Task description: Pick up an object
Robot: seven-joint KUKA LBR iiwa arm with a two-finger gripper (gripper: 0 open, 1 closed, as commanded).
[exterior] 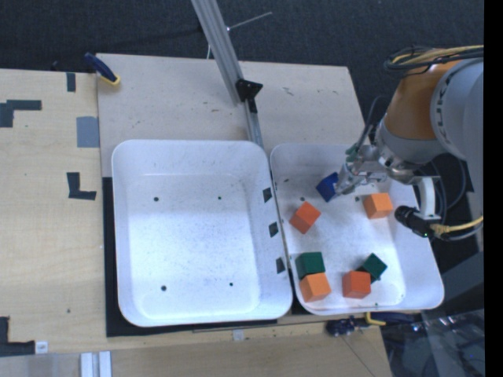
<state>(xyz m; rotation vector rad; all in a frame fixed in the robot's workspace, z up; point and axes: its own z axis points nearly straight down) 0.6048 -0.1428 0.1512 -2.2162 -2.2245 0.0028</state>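
blue block (327,186) sits at the far end of the right bin (420,285), touching my gripper (351,176) on its left. i cannot tell whether i grip it. nothing looks lifted yet; orange and green blocks lie nearer, untouched.

You get even, soft overhead light with faint shadows beside the small coloured blocks (314,275). The two shallow white plastic bins (126,210) look bright, slightly washed out. Detail is soft and grainy throughout.

Plywood bench (181,100), dark carpet (314,14)
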